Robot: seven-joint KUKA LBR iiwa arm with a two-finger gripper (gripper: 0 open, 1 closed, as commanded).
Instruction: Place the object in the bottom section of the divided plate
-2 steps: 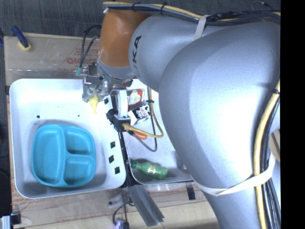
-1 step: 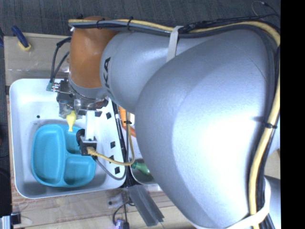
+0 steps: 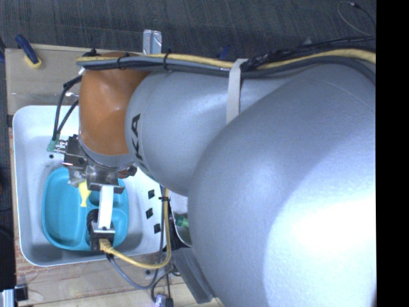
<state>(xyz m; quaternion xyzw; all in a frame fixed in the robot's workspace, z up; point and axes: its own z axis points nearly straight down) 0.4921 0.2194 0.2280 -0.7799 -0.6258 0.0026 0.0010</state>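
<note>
A blue divided plate lies in the left white bin, toward its near end. My gripper hangs over the plate's right half, under the orange band of the wrist. A small yellow piece shows just below the gripper, above the plate's middle ridge. I cannot tell whether it is held or lies on the plate. The arm hides the right part of the plate.
The grey arm covers most of the right bin; a bit of something green peeks out there beside the bins' shared wall. A blue and yellow tool lies on the bench at the far left corner.
</note>
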